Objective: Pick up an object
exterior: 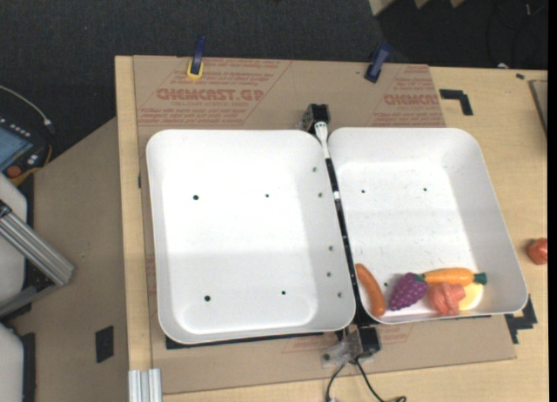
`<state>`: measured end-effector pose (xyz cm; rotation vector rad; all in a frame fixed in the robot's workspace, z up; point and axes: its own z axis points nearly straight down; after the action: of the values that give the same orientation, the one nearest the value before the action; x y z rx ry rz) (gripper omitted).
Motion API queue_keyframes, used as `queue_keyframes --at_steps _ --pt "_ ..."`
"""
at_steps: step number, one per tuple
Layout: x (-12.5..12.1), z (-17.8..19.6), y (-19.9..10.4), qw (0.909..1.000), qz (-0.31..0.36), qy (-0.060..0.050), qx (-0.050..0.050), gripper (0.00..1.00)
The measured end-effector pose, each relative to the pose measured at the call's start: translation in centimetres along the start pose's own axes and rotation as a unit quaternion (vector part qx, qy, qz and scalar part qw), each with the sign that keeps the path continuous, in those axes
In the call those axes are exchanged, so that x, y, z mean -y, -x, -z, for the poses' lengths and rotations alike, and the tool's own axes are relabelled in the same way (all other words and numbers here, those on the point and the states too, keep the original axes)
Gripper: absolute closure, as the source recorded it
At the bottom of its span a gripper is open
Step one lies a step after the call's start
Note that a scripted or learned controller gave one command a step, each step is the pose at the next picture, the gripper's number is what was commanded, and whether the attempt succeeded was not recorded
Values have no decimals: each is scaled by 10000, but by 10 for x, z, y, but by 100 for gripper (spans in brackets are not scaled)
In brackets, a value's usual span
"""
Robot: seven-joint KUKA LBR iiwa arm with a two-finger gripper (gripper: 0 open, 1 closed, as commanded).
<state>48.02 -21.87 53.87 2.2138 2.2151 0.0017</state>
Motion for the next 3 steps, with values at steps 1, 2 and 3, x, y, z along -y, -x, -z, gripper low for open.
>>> queue_keyframes --at_steps 1,2,3 --pt "-38 -37 5 10000 5 -50 -32 100" --pt "3 -19 5 10000 -11 -36 -30 100" --pt "1 -26 5 10000 -3 -44 -29 100"
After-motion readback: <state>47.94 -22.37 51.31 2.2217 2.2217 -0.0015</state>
